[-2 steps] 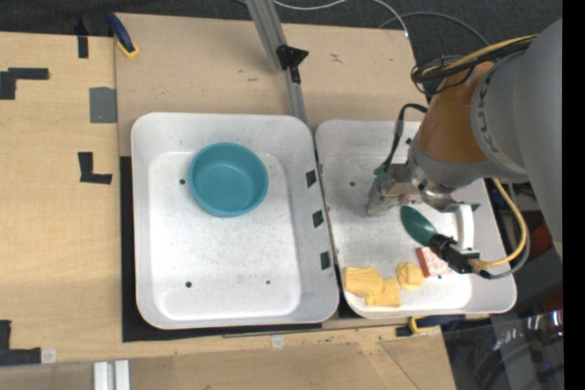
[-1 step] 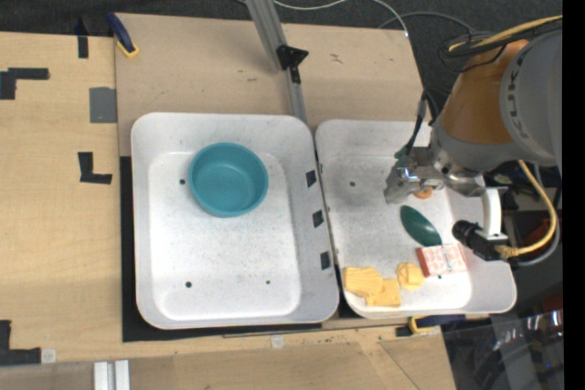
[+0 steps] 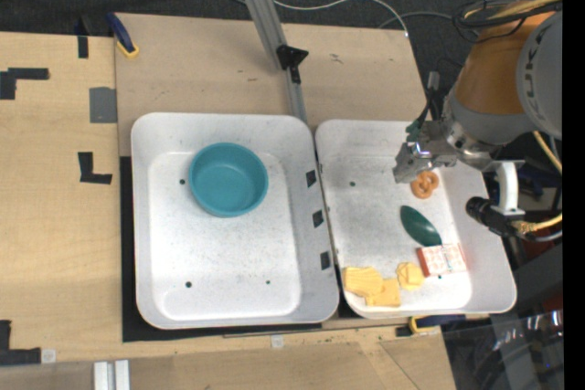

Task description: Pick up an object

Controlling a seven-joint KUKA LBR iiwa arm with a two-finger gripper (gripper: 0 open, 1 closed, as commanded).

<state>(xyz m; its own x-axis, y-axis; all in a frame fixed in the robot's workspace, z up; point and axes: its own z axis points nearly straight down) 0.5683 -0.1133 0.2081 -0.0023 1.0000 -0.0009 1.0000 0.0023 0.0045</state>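
Observation:
The right bin holds an orange-brown pretzel-like piece, a dark green oval object, a red and white packet and yellow sponge-like pieces. My gripper hangs over the right bin's upper right part, directly above and to the left of the pretzel piece. Nothing shows between its fingers. A teal bowl sits in the left bin.
A slanted metal pole with a black clamp crosses above the bins at the back. Cables run over the dark floor behind the bench. The arm's orange band and grey body fill the right side.

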